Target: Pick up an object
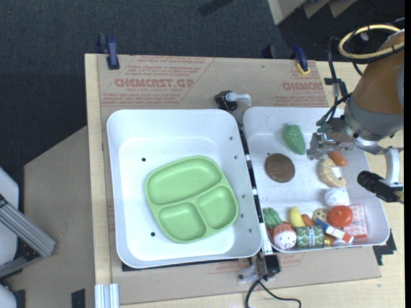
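Note:
My gripper hangs low over the upper right part of the right bin, under the grey wrist and orange band of the arm. Just below it lie a small orange piece and a beige bread-like piece. To its left is a green leafy toy, close to the gripper. A brown round cookie lies further left and lower. A white ball and a red tomato sit below the bread piece.
Several small toy foods are heaped along the right bin's front edge, among them a green pepper and a green can. The left bin bears a green divided plate. A black part sticks out at the right.

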`<state>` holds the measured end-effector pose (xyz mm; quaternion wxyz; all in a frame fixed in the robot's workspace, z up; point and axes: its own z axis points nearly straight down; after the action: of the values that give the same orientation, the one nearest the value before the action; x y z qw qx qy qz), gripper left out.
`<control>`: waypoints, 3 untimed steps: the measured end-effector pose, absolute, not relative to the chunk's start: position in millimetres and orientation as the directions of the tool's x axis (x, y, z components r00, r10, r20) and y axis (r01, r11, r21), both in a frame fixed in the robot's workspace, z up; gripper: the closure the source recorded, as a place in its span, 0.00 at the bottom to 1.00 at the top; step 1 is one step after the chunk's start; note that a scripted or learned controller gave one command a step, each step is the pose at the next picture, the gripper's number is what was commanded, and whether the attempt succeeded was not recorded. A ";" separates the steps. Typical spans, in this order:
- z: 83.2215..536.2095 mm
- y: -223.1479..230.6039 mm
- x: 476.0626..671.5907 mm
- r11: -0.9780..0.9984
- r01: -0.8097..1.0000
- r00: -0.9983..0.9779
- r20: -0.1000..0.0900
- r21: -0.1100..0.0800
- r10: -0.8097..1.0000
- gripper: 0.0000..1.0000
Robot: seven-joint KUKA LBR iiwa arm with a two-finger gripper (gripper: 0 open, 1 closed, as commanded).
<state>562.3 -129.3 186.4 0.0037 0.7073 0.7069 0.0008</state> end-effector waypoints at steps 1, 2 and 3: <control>193.1 -136.5 583.8 0.002 1.000 -0.002 -0.003 0.005 1.000 1.00; 150.7 -115.0 627.5 0.003 1.000 -0.003 -0.002 0.004 1.000 1.00; 124.4 -145.6 596.5 -0.004 1.000 0.004 0.000 -0.006 1.000 1.00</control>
<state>596.5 -145.6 124.4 -0.0021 0.7085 0.7057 -0.0019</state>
